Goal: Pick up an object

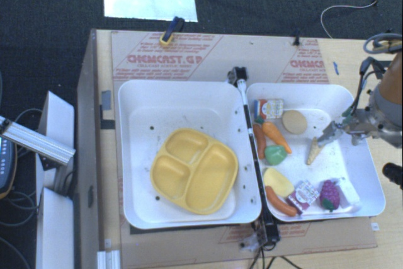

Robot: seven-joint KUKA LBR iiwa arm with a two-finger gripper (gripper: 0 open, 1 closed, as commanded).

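The right bin point(362, 167) holds several toy foods: a red and white carton point(271, 108), a beige round piece point(294, 122), two orange carrots point(276, 135), a green pepper point(275, 154), a pale yellow corn cob point(313, 151), a yellow lump point(278, 183), an orange sausage shape point(280, 201), a small wrapped packet point(305, 192) and purple grapes point(329, 193). My gripper point(343, 135) hangs over the right half of this bin, open, with nothing between its fingers. Its left finger point(329, 133) is just above and right of the corn cob's top end.
The left bin point(135, 135) holds a yellow divided plate point(195, 170). A black divider bar point(249, 135) runs between the bins. The arm's wrist and cables point(384, 91) come in from the right edge. Bare bin floor lies below the gripper.
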